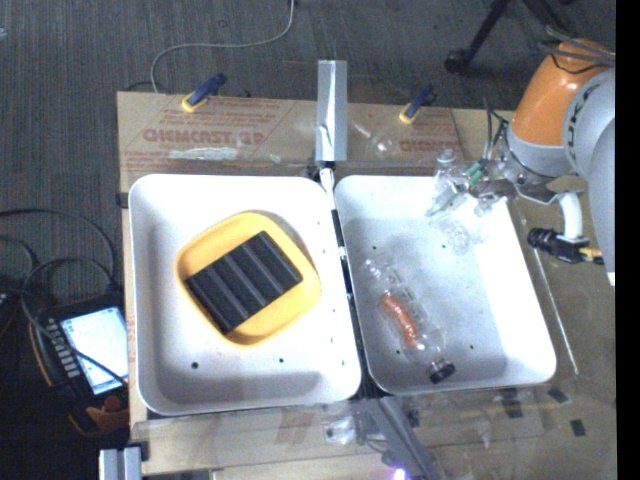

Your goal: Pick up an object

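Bench, surfaced with a brown board printed in red lettering, bearing two shallow white bins side by side, with two blue-and-yellow clamps at its far edge. Left bin: contains a yellow dish-shaped tray with a black ribbed insert, lying tilted near the bin's middle. Right bin: contains a clear plastic bottle with a black cap and an orange-red object inside, lying on its side and running diagonally from the bin's centre toward its near edge, cap end nearest the viewer. A second transparent item, too faint to identify, lies in the far right part of this bin, just below the gripper. Arm: grey with an orange band, entering from the right edge and reaching over the far right corner of the right bin. Gripper: translucent fingers seen above the bin's far right corner, well apart from the bottle; whether they are spread or pressed together cannot be told, and nothing can be made out between them. A metal post stands at the far junction of the two bins. A small screen device with cables rests on the floor left of the bench
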`<state>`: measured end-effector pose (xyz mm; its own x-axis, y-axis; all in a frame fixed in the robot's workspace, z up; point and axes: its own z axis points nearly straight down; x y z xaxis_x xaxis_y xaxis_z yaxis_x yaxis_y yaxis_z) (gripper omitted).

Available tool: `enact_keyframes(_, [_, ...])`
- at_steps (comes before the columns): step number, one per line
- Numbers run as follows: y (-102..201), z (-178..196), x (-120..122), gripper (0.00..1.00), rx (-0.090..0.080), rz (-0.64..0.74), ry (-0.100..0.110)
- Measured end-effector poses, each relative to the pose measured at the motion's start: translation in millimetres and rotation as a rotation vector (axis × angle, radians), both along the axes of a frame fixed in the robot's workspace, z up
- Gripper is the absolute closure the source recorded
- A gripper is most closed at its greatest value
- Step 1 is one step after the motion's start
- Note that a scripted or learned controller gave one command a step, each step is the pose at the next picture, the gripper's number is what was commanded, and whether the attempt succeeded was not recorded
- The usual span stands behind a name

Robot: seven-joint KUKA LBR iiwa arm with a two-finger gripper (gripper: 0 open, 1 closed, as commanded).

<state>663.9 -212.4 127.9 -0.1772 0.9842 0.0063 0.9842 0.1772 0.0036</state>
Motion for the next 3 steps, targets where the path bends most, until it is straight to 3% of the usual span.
enact_keyframes(1, [2,10,1,1.00,-0.001,0.002,-0.002])
enact_keyframes(2, [4,9,1,0.00,0.004,0.004,0.004])
enact_keyframes(3, [3,-26,2,0.00,0.010,0.161,0.002])
